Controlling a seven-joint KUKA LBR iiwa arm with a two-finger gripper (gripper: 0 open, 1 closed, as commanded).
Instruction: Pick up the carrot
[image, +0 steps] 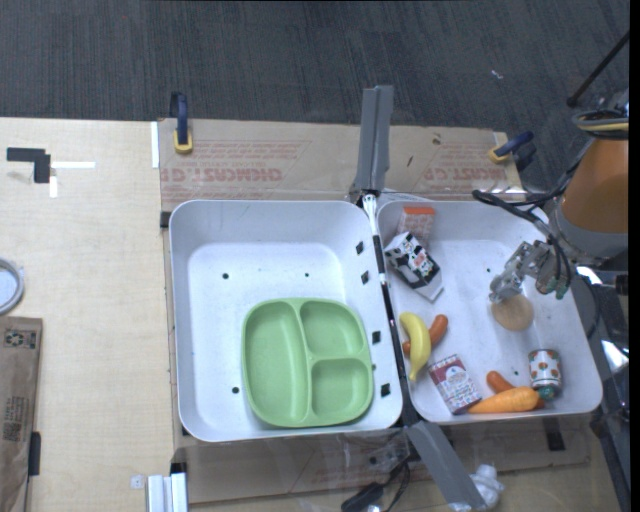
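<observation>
your two-finger metal gripper (519, 272) hangs over the right shallow white plastic bin (470, 228), just above a round tan disc (513, 314); you cannot tell how its jaws stand from here. the long orange carrot (505, 401) lies well below the gripper against the bin's near wall, touching a small printed can (544, 369), so you need a clean descent between them, clear of the small orange-red piece (499, 381) just beside it.

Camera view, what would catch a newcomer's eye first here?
The green divided plate lies alone in the left bin. The right bin holds the clutter: a carrot at its near edge beside a small can, and a banana by the divider. The end effector hovers over that bin's right side.
</observation>
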